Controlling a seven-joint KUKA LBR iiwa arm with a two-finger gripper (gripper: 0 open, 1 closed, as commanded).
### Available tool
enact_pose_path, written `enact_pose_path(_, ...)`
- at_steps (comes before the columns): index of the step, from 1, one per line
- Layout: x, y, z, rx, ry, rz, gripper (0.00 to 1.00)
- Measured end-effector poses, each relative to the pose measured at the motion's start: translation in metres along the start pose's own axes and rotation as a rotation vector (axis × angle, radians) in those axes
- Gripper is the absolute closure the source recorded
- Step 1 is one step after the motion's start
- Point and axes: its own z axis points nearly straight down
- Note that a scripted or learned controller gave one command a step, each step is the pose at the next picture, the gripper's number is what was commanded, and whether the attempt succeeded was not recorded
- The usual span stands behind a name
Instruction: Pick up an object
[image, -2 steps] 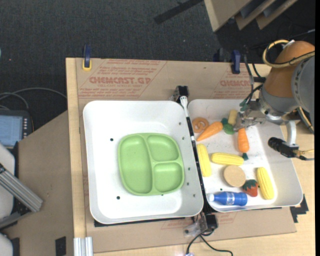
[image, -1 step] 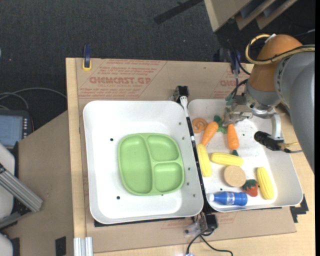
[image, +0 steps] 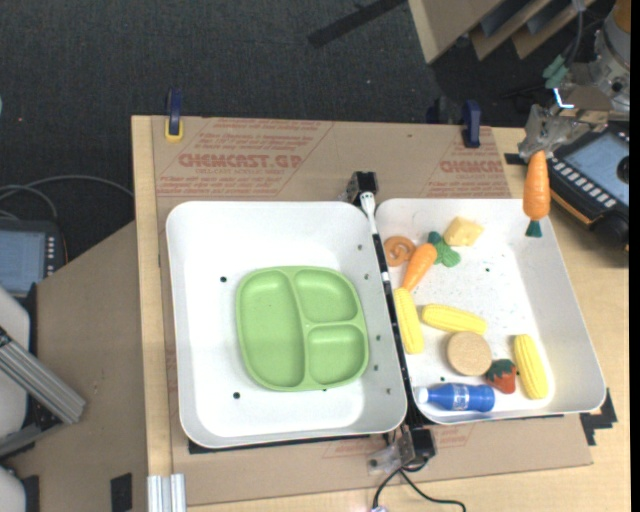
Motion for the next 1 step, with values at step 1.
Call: enact_pose_path(1, -0.0251, -0.0480, 0.1238, 0.033, 0.007, 0.006, 1.00)
